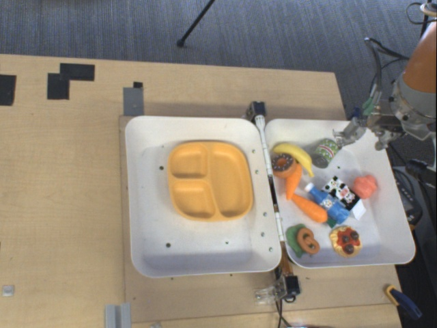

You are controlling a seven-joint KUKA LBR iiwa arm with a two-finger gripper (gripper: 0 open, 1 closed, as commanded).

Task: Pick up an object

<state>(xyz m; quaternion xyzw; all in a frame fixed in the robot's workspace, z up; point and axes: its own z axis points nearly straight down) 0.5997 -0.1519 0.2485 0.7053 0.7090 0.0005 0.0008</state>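
Note:
The right bin (389,214) holds several toy foods: a yellow banana (294,155), a green-labelled can (326,151) on its side, a chocolate donut (282,162), two orange carrots (309,209), a blue bottle (328,206), a black-and-white box (342,192), a pink lump (367,186), a pretzel on a green leaf (303,239) and a berry tart (345,240). My gripper (364,134) hangs over the bin's back right part, just right of the can. It is open, with nothing between its fingers (350,131).
The left bin (147,203) holds a yellow-orange divided plate (208,180). The grey arm with its orange band (422,63) comes in from the upper right. Cables run along the bench's right side. A black rod lies on the carpet behind.

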